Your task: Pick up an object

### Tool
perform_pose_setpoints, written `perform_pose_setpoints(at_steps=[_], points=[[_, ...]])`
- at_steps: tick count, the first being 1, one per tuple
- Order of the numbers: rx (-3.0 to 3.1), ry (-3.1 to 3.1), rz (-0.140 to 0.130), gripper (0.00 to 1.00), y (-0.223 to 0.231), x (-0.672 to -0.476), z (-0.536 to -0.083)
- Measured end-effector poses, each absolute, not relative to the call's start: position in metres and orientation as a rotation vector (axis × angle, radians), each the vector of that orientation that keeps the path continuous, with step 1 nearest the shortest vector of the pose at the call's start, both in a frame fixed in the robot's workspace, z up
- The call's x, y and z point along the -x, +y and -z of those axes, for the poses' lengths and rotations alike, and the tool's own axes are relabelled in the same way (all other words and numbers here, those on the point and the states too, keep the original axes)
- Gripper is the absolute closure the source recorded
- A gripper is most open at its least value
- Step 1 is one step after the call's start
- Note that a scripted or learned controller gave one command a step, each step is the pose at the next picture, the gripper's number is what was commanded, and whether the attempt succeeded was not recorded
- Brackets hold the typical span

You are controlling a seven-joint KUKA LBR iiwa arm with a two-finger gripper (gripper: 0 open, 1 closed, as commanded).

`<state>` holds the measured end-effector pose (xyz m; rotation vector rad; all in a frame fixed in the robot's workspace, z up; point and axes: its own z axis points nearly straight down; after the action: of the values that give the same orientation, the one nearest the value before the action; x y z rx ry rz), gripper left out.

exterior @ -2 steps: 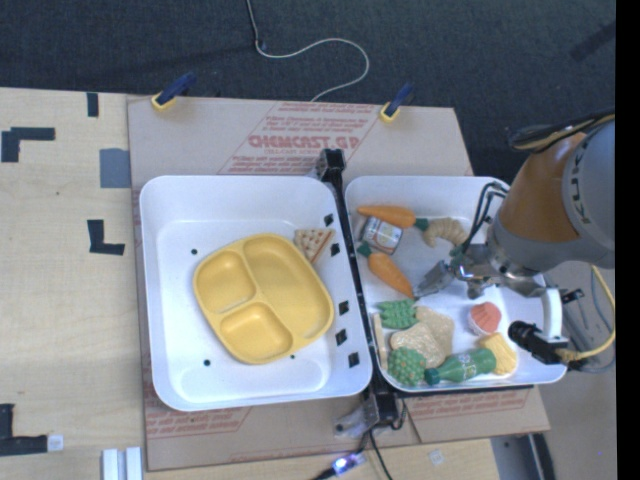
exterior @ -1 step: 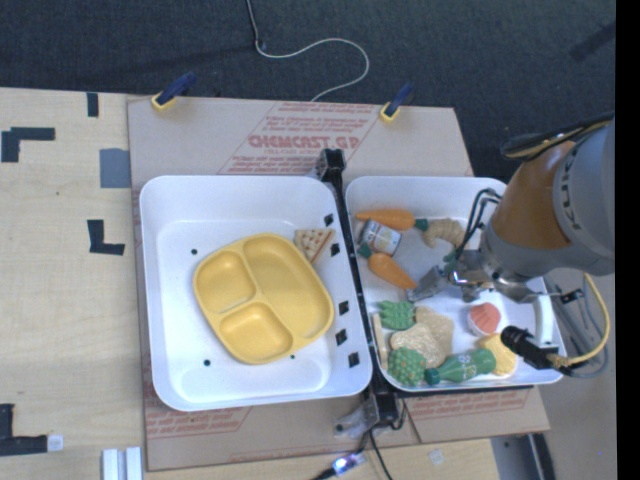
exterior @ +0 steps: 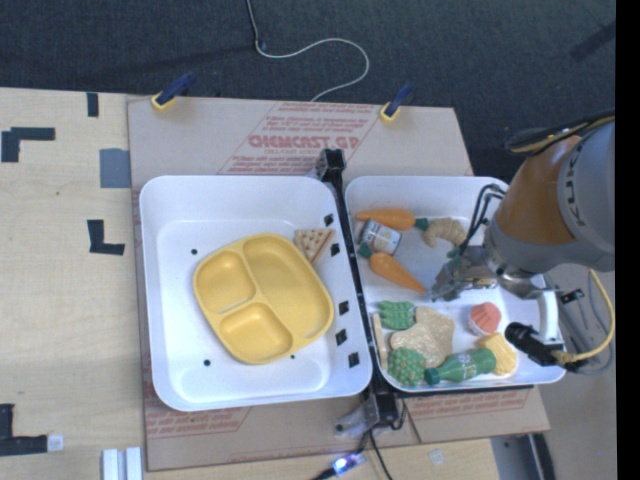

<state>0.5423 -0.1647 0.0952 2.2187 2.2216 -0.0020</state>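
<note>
A yellow divided plate [exterior: 262, 296] lies in the left bin [exterior: 165, 268], a waffle piece [exterior: 313, 240] touching its upper right edge. Cardboard [exterior: 300, 138] sits beneath, clamped at top.

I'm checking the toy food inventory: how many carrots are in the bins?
2, both in the right bin. One carrot lies near the far wall; the other carrot lies mid-bin, left of the claw. The arm may hide more.
</note>
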Motion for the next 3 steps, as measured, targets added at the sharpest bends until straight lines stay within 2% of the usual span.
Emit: perform_pose_setpoints(at_steps=[1, 2, 3], points=[[-2.218, 2.22, -0.003, 1.0, -0.168, -0.544, -0.158], [-2.219, 2.22, -0.002, 1.0, -0.172, -0.536, -0.206], [-2.219, 2.222, -0.001, 1.0, -0.171, -0.536, -0.225]])
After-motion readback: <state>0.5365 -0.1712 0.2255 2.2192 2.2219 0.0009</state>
